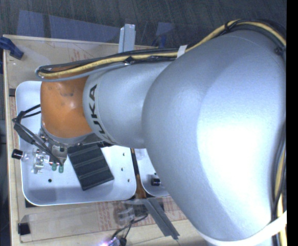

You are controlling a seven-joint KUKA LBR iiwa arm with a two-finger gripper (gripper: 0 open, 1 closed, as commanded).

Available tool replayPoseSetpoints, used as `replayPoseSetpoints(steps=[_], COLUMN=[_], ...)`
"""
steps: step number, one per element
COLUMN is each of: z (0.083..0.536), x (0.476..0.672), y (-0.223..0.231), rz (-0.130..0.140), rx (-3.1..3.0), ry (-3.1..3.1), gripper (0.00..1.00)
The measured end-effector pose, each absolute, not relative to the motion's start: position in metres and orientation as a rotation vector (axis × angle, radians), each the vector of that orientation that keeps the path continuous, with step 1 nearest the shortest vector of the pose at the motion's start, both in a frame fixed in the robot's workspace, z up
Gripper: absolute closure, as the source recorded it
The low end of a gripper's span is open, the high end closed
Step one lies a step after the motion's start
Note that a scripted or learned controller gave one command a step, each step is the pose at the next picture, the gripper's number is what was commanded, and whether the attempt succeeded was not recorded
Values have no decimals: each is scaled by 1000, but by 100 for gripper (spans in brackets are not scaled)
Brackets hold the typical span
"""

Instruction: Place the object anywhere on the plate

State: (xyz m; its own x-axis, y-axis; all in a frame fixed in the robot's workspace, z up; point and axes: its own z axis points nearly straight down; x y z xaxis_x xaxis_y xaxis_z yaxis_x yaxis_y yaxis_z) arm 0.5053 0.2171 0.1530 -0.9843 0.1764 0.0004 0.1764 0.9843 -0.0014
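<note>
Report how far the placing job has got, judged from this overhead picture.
Done: nothing visibly; no object can be seen resting on a plate. In hand: the arm stretches across the bench and its gripper is low over the left bin, beside a dark ribbed block. Whether it carries anything cannot be told. Left: the placing itself.

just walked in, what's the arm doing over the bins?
The KUKA arm reaches in from the right and hangs low over the left bin, hiding most of it. Its gripper sits over the bin's left part, beside a dark ribbed block. Whether it holds anything can't be told. The right bin is mostly hidden.
</note>
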Motion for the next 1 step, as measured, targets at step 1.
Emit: replayPoseSetpoints(steps=[1], z=[150], x=[518], y=[190], rz=[-42], rx=[-214], ry=[-3145], gripper=[100])
